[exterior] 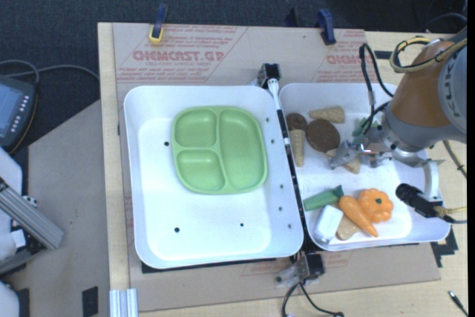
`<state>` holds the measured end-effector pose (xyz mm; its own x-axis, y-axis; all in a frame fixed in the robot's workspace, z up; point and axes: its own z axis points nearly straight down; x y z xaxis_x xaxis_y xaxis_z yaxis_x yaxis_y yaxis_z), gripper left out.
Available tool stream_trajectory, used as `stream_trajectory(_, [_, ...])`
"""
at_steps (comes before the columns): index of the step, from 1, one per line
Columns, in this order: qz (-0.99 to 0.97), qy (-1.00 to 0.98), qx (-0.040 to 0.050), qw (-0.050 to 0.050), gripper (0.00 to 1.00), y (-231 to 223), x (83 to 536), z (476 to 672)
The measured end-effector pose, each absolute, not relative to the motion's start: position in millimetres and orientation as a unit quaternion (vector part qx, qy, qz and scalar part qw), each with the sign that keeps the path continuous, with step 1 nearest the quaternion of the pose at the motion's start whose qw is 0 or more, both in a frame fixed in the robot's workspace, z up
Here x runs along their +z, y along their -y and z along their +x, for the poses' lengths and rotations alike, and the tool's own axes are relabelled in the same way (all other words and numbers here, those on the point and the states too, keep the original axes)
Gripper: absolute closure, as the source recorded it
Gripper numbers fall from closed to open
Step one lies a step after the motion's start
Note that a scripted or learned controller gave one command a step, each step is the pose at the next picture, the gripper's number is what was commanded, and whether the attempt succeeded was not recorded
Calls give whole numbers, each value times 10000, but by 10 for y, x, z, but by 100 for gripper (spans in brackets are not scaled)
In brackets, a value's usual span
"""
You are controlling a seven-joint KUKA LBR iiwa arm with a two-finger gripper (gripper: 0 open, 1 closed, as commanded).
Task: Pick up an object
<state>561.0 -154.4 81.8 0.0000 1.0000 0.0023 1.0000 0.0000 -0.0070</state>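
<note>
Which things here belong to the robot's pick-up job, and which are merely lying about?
Belonging to the job: gripper; right bin; its pickable items: brown disc, orange pepper, carrot, green piece.

Lying about: left bin; green divided plate; yellow clamp; blue clamp.

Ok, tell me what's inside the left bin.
The left bin holds one green divided plate with three compartments, lying flat in its upper middle. Nothing lies on the plate. A few small dark dots mark the bin's floor. Whatever is beneath the plate is covered.
</note>
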Motion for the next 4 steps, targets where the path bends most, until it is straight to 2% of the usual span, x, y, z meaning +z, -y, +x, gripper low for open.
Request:
stream_trajectory(1, [-7076, 7066, 4, 2, 100, 1555, 951, 5625])
stream_trajectory(2, [-7075, 7067, -12, -31, 100, 1599, 1414, 5618])
stream_trajectory(3, [-7067, 7075, -15, -31, 100, 1555, 1910, 5550])
stream_trajectory(4, [-7067, 7075, -15, -32, 100, 1557, 2276, 5565])
